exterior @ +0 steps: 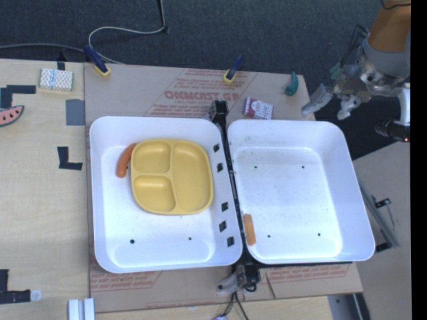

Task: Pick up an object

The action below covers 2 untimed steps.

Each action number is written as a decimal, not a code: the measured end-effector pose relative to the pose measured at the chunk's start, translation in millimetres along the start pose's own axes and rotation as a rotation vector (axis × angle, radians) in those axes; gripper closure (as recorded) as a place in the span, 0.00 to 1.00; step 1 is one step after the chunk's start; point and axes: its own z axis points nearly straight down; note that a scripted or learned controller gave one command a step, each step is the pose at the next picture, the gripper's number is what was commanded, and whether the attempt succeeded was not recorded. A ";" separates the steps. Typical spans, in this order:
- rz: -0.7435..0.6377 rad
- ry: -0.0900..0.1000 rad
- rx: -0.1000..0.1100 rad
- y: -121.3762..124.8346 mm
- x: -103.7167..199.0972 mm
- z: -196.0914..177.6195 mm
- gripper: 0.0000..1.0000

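Tool (332,104) open beyond right bin (347,179); yellow plate (172,176), orange sausage (123,161) in left bin (107,199).

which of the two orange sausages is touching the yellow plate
The orange sausage in the left bin, against the yellow plate's left edge.

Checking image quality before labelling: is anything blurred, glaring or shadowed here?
In the camera view, the yellow plate and both sausages are sharp; the left bin looks evenly lit, without harsh glare; the gripper at upper right is slightly soft.
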 end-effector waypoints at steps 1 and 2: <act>-0.002 0.002 0.002 4.9 67.8 97.3 0.00; 0.000 0.001 0.003 4.3 87.9 175.5 0.00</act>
